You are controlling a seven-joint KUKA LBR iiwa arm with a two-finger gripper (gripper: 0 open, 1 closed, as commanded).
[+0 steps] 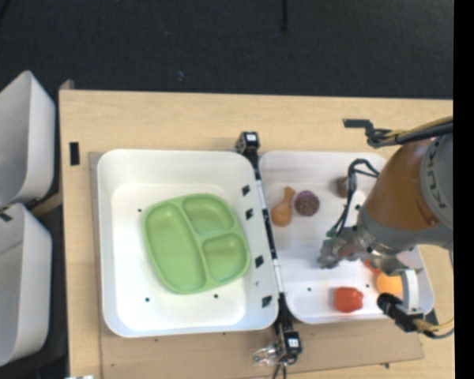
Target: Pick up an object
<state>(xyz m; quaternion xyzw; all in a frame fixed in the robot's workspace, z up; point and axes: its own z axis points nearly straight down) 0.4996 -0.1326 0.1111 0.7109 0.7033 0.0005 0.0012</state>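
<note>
Hovering jaws: the jaws (329,257) hang low over the white floor of the right bin (312,294), left of the arm's bulk; they look dark and small, and how far apart they stand cannot be told.
Held or touched: nothing can be made out between them; whether the tips touch the bin floor cannot be told either.
Nearest thing: a red object (347,299) lies near and a little right of the jaws, close to the bin's near wall, apart from them.
Right of the jaws: an orange object (389,283) sits just beside the arm's wrist, partly covered by it; a sliver of red shows at its far edge.
Far side: a dark purple round object (306,204) lies beyond the jaws, with a tan pear-shaped object (283,209) just beside it on the left; a small brownish object (343,185) lies further right, near the far wall.
In the way: the arm (407,200), with its orange band and a loop of black cable, covers the right part of this bin.
Left bin (122,310): it holds a green divided tray (196,243), lying flat and turned at a slant, well apart from the jaws.
Bench (79,235): light wood, carrying both bins side by side.
</note>
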